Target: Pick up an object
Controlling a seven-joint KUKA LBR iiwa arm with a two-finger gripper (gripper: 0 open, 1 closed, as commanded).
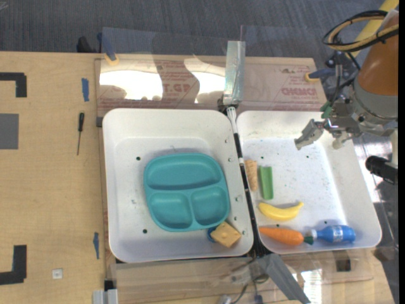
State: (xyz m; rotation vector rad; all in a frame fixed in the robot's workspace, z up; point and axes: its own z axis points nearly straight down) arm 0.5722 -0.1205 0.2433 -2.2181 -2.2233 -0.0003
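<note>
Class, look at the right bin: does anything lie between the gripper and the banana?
Nothing visible does. The gripper hangs over the right bin's bare upper part, and the white floor runs unbroken down to the banana; the green piece lies left of that line.

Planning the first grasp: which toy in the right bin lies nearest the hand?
The green stick-shaped toy, upright beside the tan one; the hand hovers above-right, while banana, carrot and blue bottle lie farther down.

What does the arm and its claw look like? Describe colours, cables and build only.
The grey arm carries a broad orange band above the wrist. Yellow and black cables loop beside it. The metallic grey two-finger claw has pale angular fingers.
</note>
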